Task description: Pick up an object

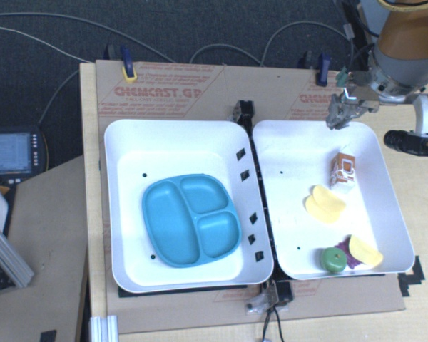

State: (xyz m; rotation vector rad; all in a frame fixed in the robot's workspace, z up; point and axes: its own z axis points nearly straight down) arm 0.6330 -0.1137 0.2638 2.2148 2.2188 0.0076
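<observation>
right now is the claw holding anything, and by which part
Nothing is held. The claw hangs over the far rim of the right bin, with nothing between its fingers; the small carton lies in the bin, apart from it.

Bins [121, 191]: white plastic, smooth, semi-gloss. Tray [189, 219]: blue plastic, smooth, with a soft sheen. Board [164, 91] beneath the bins: brown cardboard, matt, printed in red. Table [414, 184]: pale wood-look surface, matt. Floor [71, 6]: dark carpet, rough and matt. Arm [406, 34]: smooth grey casing with a glossy orange band. Tool [340, 116]: dull grey metal. Carton [343, 170]: printed paper, slightly glossy. Yellow pieces [324, 204]: smooth plastic, matt. Green ball [334, 259]: smooth plastic, low sheen.
</observation>
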